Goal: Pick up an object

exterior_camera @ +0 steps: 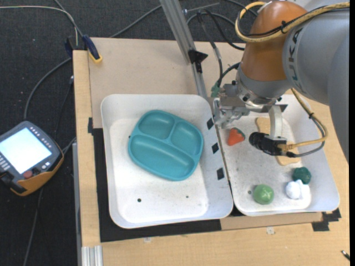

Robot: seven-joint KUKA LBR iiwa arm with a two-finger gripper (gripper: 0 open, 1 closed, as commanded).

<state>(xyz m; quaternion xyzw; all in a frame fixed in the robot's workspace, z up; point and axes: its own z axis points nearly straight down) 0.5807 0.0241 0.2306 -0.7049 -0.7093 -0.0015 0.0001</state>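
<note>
Gripper (226,114) at centre right of frame, down at the upper left corner of the right bin (244,168), close to the wall shared with the left bin (161,201). Spread or pressed together: cannot tell, wrist in the way. Orange-red object (236,137) just below the gripper in the picture, lying on the bin floor; touching or apart, not clear. Lower right of frame, same bin: green ball (263,193), then white object (293,190) just beside a dark green object (302,174). Tan piece (287,159) a little above those. Teal divided plate (166,144) lying askew in the middle of the left bin.
</note>
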